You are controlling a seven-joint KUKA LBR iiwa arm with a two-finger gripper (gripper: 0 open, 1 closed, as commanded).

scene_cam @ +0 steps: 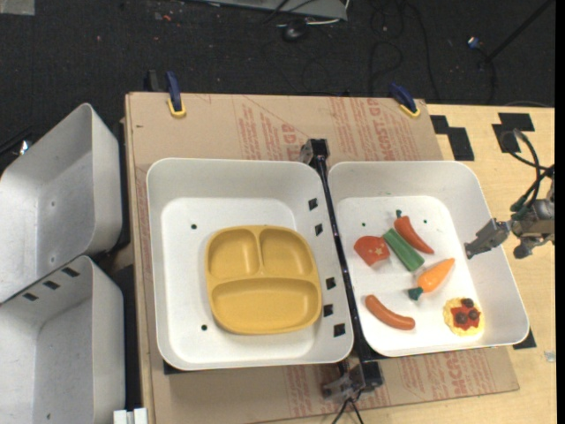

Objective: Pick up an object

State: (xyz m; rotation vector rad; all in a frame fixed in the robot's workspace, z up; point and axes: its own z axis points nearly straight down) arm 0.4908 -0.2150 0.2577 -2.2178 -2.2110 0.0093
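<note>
The right bin holds several toy foods: a red tomato piece, a green cucumber, a red-orange chili, an orange carrot, a sausage and a small pizza slice. My gripper hangs over the bin's right rim, to the right of the carrot and apart from every item. Its two dark fingers are spread open with nothing between them.
A yellow divided plate lies in the left bin. A black divider runs between the bins. Grey-white containers stand off the bench to the left. Cables hang at the far right.
</note>
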